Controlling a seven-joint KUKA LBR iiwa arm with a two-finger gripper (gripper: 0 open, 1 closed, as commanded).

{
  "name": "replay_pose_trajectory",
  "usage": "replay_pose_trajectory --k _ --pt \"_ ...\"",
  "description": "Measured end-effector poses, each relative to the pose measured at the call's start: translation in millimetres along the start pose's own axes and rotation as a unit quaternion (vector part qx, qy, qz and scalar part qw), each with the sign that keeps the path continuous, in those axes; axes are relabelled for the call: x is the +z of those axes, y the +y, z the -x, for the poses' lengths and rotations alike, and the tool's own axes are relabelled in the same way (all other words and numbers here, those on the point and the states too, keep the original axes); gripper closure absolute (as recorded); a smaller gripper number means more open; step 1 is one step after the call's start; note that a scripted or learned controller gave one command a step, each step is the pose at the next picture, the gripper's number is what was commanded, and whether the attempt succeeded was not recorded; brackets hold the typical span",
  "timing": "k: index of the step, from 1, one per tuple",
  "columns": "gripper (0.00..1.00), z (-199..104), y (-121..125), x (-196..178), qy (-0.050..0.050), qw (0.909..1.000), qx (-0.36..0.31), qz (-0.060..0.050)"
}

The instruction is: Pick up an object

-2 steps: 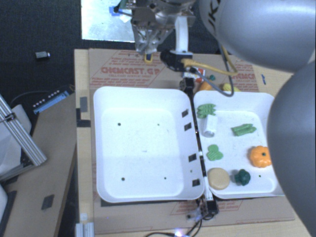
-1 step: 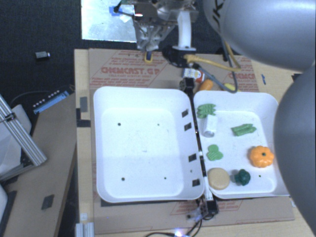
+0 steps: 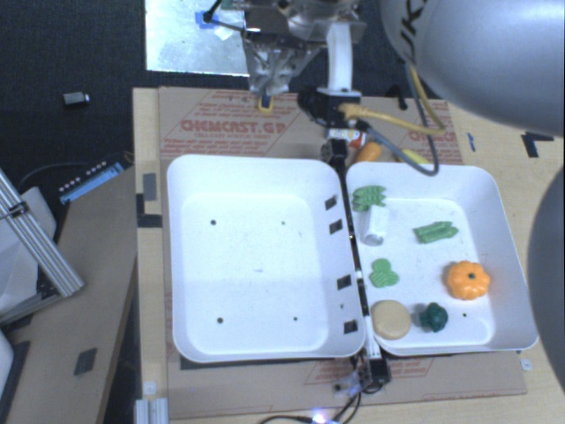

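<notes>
Grey arm (image 3: pixel 477 34) cropped at frame edge

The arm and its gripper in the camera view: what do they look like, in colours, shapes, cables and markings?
The large rounded grey arm has a smooth, slightly glossy shell and bears dark capital letters, partly cut off at the frame's top. The metallic grey gripper hangs from a round silvery wrist block and narrows downward, with a small yellow-and-blue piece at its tip. Beside it stands a white cylindrical part. Yellow and grey cables curve below.

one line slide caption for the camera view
Arm's gripper raised behind two bins; right bin holds pumpkin, green toys and a cup.
</notes>
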State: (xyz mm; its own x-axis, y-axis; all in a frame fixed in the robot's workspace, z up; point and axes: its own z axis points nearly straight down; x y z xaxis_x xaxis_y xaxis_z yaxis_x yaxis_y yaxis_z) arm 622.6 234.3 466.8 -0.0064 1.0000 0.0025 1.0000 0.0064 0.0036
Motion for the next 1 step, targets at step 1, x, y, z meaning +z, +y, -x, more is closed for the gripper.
replay_pose_trajectory --k 1 --pt "1.00 -0.4 -69.6 48.9 -0.002 1.0000 0.000 -0.005"
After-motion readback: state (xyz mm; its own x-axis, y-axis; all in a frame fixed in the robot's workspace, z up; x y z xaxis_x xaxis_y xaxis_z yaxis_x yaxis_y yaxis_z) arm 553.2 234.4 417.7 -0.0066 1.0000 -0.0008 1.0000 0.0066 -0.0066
